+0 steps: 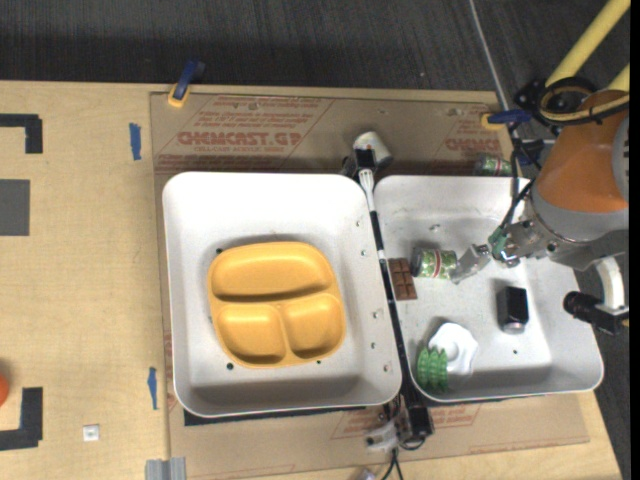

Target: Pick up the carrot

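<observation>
My gripper [470, 262] hangs low over the right bin [570, 368], near its middle. Its tip is right beside a small green can [433, 262] that lies on its side, and I cannot tell whether they touch. The grey arm with its orange band [590, 173] comes in from the right above the bin. At the far left edge of the bench a small orange-red thing [3, 388] is cut off by the frame, so I cannot tell what it is.
The right bin also holds a brown chocolate-like block [402, 279] by the left wall, a black box [514, 307] and a white and green item [445, 352] at the front. The left bin [190, 268] holds a yellow compartment tray [275, 300].
</observation>
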Robot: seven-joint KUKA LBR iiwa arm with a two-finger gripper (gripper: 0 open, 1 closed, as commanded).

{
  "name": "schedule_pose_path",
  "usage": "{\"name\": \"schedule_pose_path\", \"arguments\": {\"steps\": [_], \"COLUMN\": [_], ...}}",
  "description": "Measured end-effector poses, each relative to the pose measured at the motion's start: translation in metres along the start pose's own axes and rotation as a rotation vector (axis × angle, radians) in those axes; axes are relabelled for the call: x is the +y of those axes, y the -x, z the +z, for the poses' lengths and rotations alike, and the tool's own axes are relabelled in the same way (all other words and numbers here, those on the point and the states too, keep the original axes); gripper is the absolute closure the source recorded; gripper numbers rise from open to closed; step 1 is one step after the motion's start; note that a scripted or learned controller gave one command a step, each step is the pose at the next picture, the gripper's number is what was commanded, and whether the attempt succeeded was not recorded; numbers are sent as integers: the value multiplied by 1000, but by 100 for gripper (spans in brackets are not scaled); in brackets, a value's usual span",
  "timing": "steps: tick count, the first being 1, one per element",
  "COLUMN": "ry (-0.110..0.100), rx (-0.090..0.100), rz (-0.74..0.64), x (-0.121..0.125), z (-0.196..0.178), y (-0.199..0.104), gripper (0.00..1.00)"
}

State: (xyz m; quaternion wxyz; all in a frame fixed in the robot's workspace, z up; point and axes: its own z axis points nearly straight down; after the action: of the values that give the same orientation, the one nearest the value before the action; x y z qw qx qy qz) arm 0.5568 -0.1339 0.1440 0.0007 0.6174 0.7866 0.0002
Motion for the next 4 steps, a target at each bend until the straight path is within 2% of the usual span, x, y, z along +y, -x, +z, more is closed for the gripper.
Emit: {"name": "schedule_pose_path", "arguments": {"steps": [1,2,3,4], "ry": [3,0,-3,0], "rx": [-2,0,2,0], "rz": [0,79,214,526], "x": [1,-62,-57,-51], "z": [-10,-101,-52,-121], "y": [0,-50,-94,-112], "gripper": [100,100,100,100]}}
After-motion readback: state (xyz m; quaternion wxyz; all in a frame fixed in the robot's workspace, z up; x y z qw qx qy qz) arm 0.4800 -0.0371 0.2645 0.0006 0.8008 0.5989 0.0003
